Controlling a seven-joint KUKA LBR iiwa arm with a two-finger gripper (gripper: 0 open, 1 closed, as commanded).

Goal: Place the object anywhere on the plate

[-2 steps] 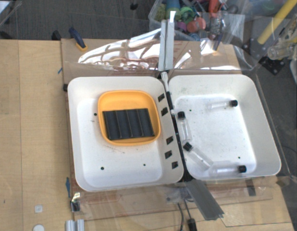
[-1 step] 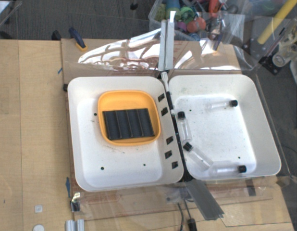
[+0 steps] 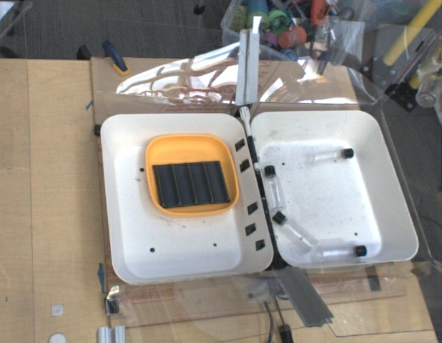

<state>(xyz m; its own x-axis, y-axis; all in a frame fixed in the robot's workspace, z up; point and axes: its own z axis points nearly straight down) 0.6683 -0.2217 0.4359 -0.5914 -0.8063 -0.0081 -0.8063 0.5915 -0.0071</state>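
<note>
Currently, two shallow white bins sit side by side on the wooden worktop [image 3: 35, 191]. The left bin [image 3: 128, 249] holds an orange plate [image 3: 191, 147], roughly square with rounded corners, placed in the upper middle of that bin. A black ridged rectangular object [image 3: 191, 184] lies flat on the plate, inside its rim, with its ribs running top to bottom in the frame. The right bin [image 3: 371, 191] contains several clear tubes with black caps [image 3: 328, 155] lying along its upper, left and lower areas. A clear container of coloured toys [image 3: 292, 13] stands at the upper right of the frame, beyond the bins. Gripper state: cannot be determined from this view.
</note>
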